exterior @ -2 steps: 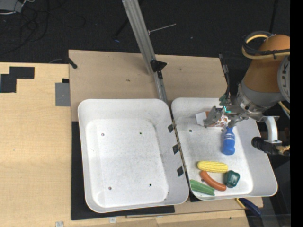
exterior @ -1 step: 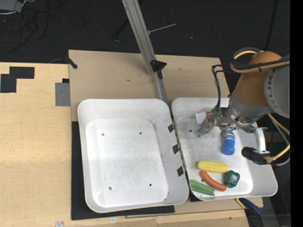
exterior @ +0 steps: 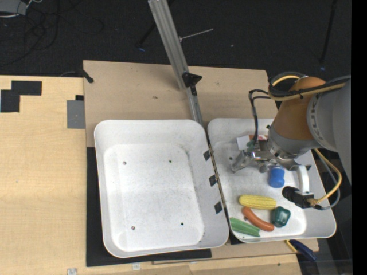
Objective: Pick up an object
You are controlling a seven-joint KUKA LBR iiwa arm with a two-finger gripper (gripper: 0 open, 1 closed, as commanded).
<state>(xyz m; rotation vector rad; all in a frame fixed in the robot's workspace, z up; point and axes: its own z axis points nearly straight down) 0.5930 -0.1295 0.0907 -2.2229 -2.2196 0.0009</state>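
I see the candidate objects grouped in the right bin (exterior: 321,225), toward its near edge. A yellow corn cob (exterior: 257,201) lies flat, lengthwise across the bin. Just below it lies an orange sausage-shaped piece (exterior: 258,219), tilted, and beside that, against the near-left rim, a green pod-shaped piece (exterior: 245,227). A dark green rounded object (exterior: 280,216) sits just right of the corn cob and the orange piece. A blue cylindrical object (exterior: 276,177) stands further up the bin, above the corn cob and apart from it.

The tool (exterior: 248,159) sits low over the upper middle of the right bin, just left of the blue cylinder. I cannot tell whether it is released or clenched; the metal parts at its tip are too small and cluttered to resolve. I see no object between them.

The arm (exterior: 301,119) enters from the right, its orange band above the wrist, with black and yellow cables looping around it.

The left bin (exterior: 106,153) lies immediately beside the right bin, the two rims touching along a line with small black clips. Both bins rest on the table (exterior: 40,182). A grey metal rail (exterior: 172,47) runs diagonally from the far side toward the junction of the bins.
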